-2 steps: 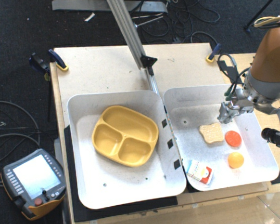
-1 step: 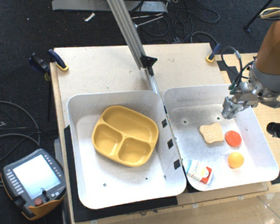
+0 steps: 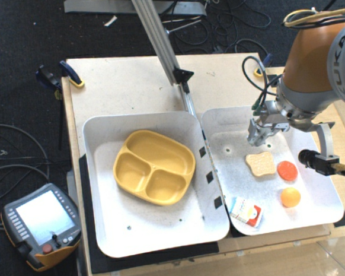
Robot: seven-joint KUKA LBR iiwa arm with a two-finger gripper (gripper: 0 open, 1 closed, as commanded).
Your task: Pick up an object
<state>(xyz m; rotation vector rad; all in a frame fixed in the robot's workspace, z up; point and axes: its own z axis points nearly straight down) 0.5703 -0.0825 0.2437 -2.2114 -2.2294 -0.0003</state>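
Note:
In the right bin (image 3: 232,138) lie a slice of toast (image 3: 261,164), a red round fruit (image 3: 287,170), an orange round fruit (image 3: 291,197) and a small white carton with red and blue print (image 3: 246,212). My gripper (image 3: 259,135) hangs over the bin's upper middle, just above the toast and slightly to its left. Nothing shows between its tips. The grey arm with its orange band (image 3: 312,58) comes in from the upper right.
A yellow divided plate (image 3: 154,167) lies in the left bin (image 3: 101,140). A metal pole (image 3: 158,37) slants up from between the bins. Cables (image 3: 257,77) trail by the wrist. A teach pendant (image 3: 39,225) rests on the floor at left.

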